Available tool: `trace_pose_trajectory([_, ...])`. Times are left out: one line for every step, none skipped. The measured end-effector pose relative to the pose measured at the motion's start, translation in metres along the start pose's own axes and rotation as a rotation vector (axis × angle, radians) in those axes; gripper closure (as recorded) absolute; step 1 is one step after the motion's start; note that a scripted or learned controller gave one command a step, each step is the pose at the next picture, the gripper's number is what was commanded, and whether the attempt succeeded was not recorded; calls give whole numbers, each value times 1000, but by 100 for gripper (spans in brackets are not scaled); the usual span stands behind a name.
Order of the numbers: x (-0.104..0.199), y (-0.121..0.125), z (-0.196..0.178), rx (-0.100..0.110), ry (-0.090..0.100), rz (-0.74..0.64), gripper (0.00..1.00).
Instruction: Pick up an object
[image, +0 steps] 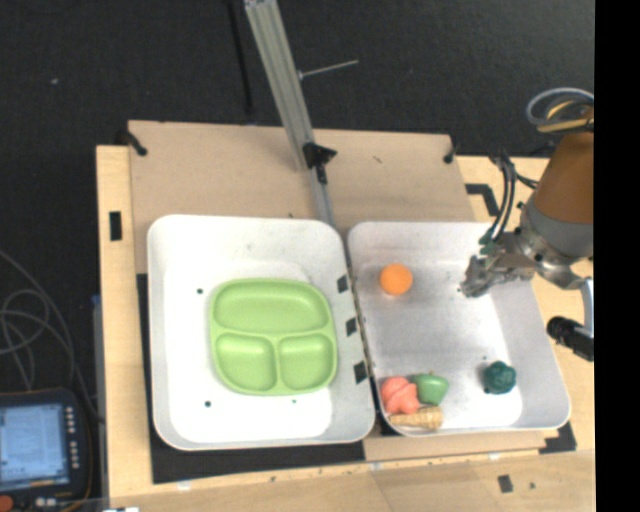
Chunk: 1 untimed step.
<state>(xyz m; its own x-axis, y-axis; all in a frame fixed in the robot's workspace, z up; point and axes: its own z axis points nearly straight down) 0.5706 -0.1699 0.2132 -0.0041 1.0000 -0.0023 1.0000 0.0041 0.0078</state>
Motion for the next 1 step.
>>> trace_pose_trajectory([-5, 11, -58, -1, -1, 0, 100])
